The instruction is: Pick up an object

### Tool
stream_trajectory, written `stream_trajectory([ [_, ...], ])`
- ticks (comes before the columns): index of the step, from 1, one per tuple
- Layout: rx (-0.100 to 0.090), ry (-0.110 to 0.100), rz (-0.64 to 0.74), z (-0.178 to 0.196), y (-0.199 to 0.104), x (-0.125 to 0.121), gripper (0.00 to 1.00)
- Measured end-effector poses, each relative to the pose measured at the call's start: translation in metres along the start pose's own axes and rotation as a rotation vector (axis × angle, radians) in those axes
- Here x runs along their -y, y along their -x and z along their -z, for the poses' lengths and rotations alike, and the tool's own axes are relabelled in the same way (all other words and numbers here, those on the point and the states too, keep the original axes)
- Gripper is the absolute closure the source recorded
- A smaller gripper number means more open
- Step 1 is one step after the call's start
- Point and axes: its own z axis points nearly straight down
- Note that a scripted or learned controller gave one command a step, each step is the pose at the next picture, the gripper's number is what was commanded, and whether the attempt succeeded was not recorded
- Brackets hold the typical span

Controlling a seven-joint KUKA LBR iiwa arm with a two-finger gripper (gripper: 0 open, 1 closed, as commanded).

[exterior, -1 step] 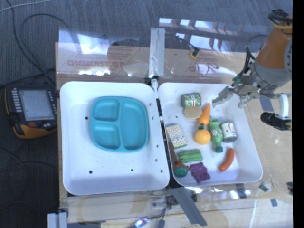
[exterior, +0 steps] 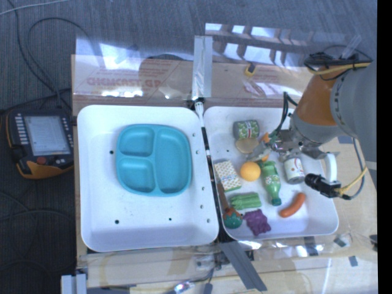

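Hovering low over the right bin (exterior: 318, 225), the gripper (exterior: 277, 147) sits among toy foods.
Its grip can't be made out; orange ball (exterior: 250, 171) and green bottle (exterior: 272, 182) lie just beside it.

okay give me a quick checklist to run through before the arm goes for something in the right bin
1. Gripper over the right bin: ok.
2. Nothing seen between its fingers: cannot tell, wrist hides them.
3. Nearest targets, green can and orange ball, in plain sight: ok.
4. Room around the green bottle: not ok, the ball and white can crowd it.
5. Blue plate in the left bin, out of the way: ok.
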Motion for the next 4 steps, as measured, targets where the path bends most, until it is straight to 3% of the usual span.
stream_trajectory([
  [1,-0.001,-0.001,0.078,0.044,0.039,-0.067,0.0],
  [2,0.007,0.008,0.237,-0.003,0.011,-0.05,0.0],
  [3,0.007,0.008,0.237,-0.003,0.011,-0.05,0.0],
  [4,-0.001,0.002,0.172,0.071,0.003,0.032,0.0],
])
